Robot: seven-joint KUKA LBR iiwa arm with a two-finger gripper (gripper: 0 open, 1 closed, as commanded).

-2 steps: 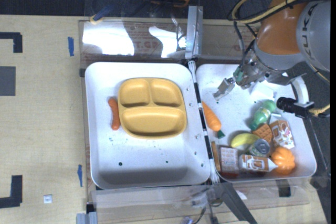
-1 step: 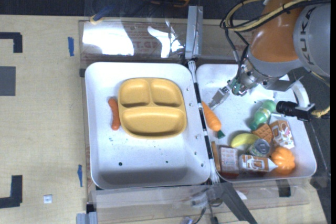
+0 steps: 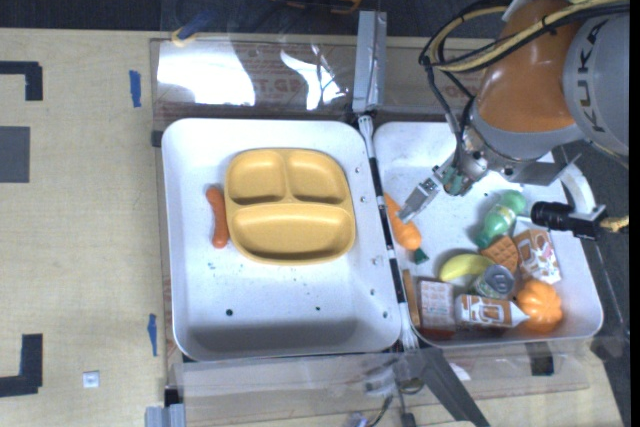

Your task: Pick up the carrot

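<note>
While the carrot (image 3: 404, 229) lies against the right bin's (image 3: 590, 310) left wall, jaws (image 3: 421, 198) hover just above it, spread apart and gripping nothing, "KU" legible on the grey arm (image 3: 598, 75), food carton (image 3: 483, 312) print unreadable, yellow divided tray (image 3: 290, 205) in left bin (image 3: 190, 245).

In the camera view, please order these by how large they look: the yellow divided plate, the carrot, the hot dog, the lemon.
1. yellow divided plate, by far the largest
2. hot dog
3. carrot and lemon look about alike, so I do not rank them.
</note>
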